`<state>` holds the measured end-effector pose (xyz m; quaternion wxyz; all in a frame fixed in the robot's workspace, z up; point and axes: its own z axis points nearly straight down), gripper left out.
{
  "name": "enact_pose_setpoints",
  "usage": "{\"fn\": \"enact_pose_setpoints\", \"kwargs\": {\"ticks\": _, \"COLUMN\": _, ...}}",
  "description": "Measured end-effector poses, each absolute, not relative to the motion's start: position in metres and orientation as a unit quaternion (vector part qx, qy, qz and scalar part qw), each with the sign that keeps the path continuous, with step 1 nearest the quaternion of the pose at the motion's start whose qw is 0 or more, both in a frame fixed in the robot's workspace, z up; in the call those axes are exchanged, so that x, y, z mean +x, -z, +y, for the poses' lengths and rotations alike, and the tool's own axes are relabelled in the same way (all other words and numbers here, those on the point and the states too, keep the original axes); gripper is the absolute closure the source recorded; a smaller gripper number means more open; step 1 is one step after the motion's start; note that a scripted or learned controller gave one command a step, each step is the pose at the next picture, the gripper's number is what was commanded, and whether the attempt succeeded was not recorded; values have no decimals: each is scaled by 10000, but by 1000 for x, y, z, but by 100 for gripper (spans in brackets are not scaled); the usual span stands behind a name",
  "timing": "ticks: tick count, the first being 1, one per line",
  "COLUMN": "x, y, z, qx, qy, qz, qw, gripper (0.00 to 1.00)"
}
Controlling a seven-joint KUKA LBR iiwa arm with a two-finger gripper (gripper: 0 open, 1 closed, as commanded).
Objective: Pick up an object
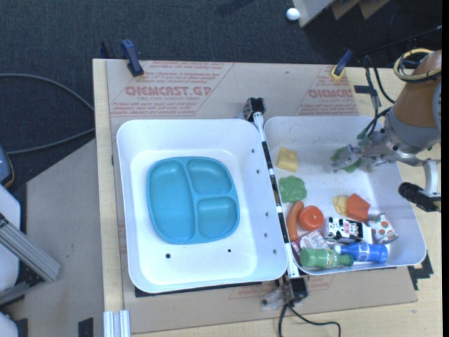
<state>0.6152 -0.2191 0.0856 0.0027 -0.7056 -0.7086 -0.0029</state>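
We see two shallow white bins side by side on a board-covered bench [210, 90]. The left bin [140, 146] carries a blue divided plate [193, 199] near its middle, with three compartments, all lying flat.

The right bin [316, 128] carries the loose objects. A pale yellow block [287, 159] sits close to the bin's left edge, toward the far side. Just nearer along that same edge lies a green leafy piece [292, 188], and nearer again an orange carrot-like piece [294, 220] slants beside a round red-orange piece [311, 218]. Toward the bin's right side we find a small yellow piece [340, 204] touching an orange-red wedge [358, 206]. Along the near edge lie a green bottle [326, 260] and a blue bottle [365, 253], roughly end to end, with a black-and-white carton [345, 228] just behind them and a red-and-white pack [383, 228] toward the near right corner.

The arm [414, 111] comes in over the bin's right edge, its orange band above the wrist. The gripper [349, 159] is low over the far right part of the right bin, and something greenish-grey sits at its tip; we cannot tell whether that is an object or part of the gripper. We also cannot tell how the gripper is set, since its tip is blurred and small.
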Motion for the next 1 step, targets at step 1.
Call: {"fn": "enact_pose_setpoints", "kwargs": {"ticks": 1, "x": 509, "y": -85, "z": -221, "qx": -7067, "qy": 9, "qz": -7075, "qw": 42, "gripper": 0}}
